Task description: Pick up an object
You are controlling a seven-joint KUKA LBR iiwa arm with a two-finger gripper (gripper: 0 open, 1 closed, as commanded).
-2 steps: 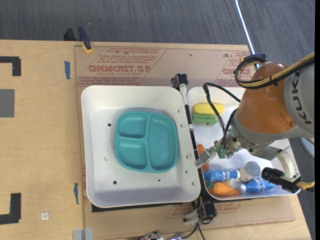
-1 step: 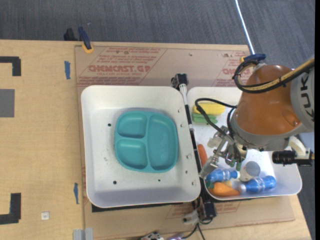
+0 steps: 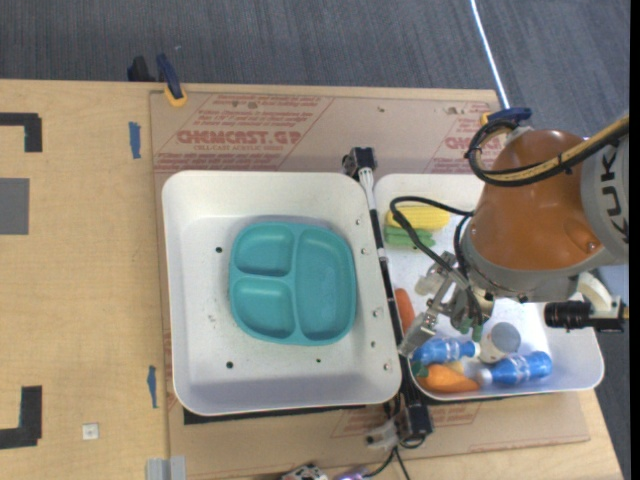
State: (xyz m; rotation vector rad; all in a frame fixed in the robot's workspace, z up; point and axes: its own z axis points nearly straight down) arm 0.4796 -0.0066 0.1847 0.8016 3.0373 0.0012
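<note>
Approach step of the pick, by the look of it. Arm (image 3: 530, 208) reaching over the right bin (image 3: 590, 363); gripper (image 3: 440, 303) low at that bin's left side, above the clutter. Cannot tell gripper state. Nothing visibly held. Candidate objects just below the gripper: blue bottle (image 3: 445, 351), orange carrot-like piece (image 3: 450, 377), second blue bottle (image 3: 520, 368), all touching or nearly so. Yellow corn (image 3: 425, 216) farther back. Left bin (image 3: 190, 268) carrying a teal divided plate (image 3: 293, 280). Next move likely calls for descent onto a single item, avoiding neighbours.
</note>
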